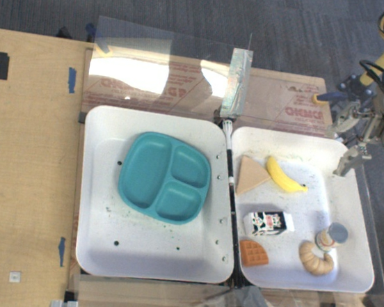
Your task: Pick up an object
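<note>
The gripper (349, 159) is hanging over the far right corner of the right bin (353, 206), and whether the jaws are standing wide or narrow cannot be told from this angle. Nothing is sitting between them. The nearest thing to pick is the yellow banana (285, 177), lying to the left of the jaws and a little nearer the camera, well apart from them, with bare white bin floor in between. Just beside the banana on its left a tan wedge (250, 174) is lying against the bin's left wall. Toward the front, a black-and-white carton (268, 222) is lying flat at the middle of the bin, and a small waffle (254, 253) is sitting in front of it. At the front right, a croissant (315, 260) is curling beside a small grey-blue disc (336, 233). Over in the left bin (98, 172), a teal divided plate (164, 178) is resting near the centre. Both bins are sitting side by side on the counter (15, 161).
</note>
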`<state>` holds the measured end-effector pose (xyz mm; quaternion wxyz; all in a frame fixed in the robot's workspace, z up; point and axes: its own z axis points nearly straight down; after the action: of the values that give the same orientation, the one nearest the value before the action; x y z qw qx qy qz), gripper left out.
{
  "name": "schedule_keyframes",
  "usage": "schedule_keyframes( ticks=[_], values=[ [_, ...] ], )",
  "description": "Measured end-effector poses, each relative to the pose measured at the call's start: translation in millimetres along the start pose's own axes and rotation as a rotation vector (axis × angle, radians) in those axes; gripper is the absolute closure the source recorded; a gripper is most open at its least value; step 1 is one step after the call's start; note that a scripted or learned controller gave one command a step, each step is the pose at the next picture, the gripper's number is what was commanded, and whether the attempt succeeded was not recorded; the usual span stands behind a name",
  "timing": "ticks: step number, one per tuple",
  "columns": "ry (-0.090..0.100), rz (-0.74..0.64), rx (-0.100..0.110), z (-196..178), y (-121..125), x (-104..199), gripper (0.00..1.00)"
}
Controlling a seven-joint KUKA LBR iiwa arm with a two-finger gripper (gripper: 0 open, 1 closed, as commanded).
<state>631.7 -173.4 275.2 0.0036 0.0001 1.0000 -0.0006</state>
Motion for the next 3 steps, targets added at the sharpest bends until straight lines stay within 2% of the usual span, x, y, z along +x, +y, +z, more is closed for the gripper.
schedule_keyframes(
  ticks=[1, 2, 3],
  values=[
    [0.009, 0.402, -0.001, 93, 21, 49, 0.0],
    [-0.021, 0.642, -0.001, 158, 64, 67, 0.0],
    [-0.053, 0.956, -0.024, 165, 48, 110, 0.0]
  ],
)
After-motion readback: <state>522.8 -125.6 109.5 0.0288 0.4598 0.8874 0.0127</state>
